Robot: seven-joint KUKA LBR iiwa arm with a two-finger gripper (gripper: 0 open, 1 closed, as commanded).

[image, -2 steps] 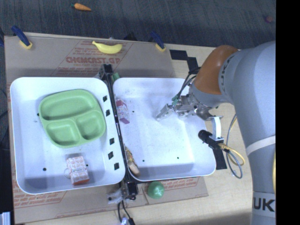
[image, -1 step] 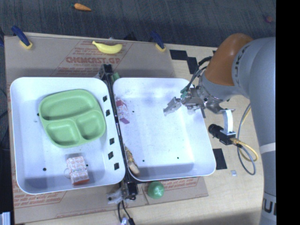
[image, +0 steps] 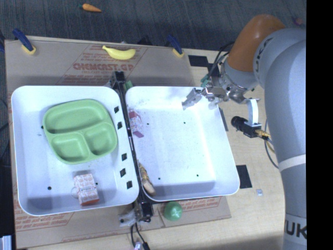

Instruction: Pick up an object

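**A:** We start with the biggest thing: the arm [image: 281, 103] comes in from the right and bends over the upper right corner of the right bin [image: 223, 155]. Why there, do we think?

**B:** We judge it is only on its way in, since that corner holds nothing to grasp. Next come the two bins on the desk [image: 244, 202], which lie side by side on a cardboard sheet [image: 83, 64], probably so that things can pass from one to the other.

**A:** Then the left bin [image: 21, 139]. We see a green divided tray [image: 78, 129] lying flat in its upper half and a small red and white packet [image: 85, 187] near its front edge.

**B:** The right bin has a reddish packet [image: 135, 123] against its left wall and a small tan item [image: 145, 184] in its front left corner. Any of these could serve as the task's object; we cannot say which one the program wants.

**A:** And outside the bins?

**B:** A banana [image: 118, 51] on the cardboard behind, a green ball [image: 173, 211] in front, and an orange bit [image: 91, 7] on the floor, all strays in our view.

**A:** Smallest last: the claw [image: 193, 99].

**B:** It hangs over the right bin's upper edge with nothing between its tips. Whether it is apart or together, we cannot tell at this size.
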